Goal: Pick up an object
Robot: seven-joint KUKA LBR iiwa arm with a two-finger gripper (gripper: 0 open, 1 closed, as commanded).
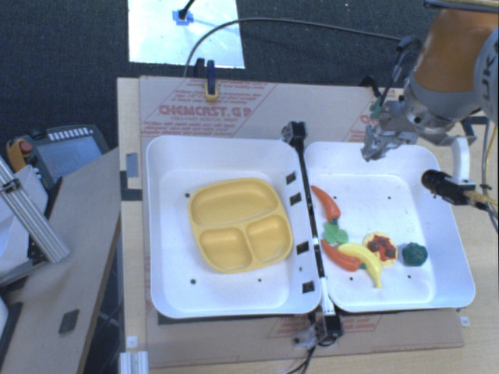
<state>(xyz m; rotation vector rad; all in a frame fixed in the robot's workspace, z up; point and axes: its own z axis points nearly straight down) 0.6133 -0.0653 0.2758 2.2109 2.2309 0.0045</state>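
Your claw (380, 148) hangs over the far edge of the right bin (444, 287), and you cannot tell from this angle whether it is open or closed; nothing shows in its grip. The things to pick all lie in that bin, toward its near half and well apart from the claw. A red chili (327, 201) sits by the left wall. Nearer you lie a green piece (335, 233), a carrot (341, 256) and a banana (366, 260), all bunched together (touching or nearly so). Just right of the banana is a small pizza toy (381, 246), then a dark green lump (415, 254). The left bin (168, 287) holds a yellow tray (237, 224) with three compartments.
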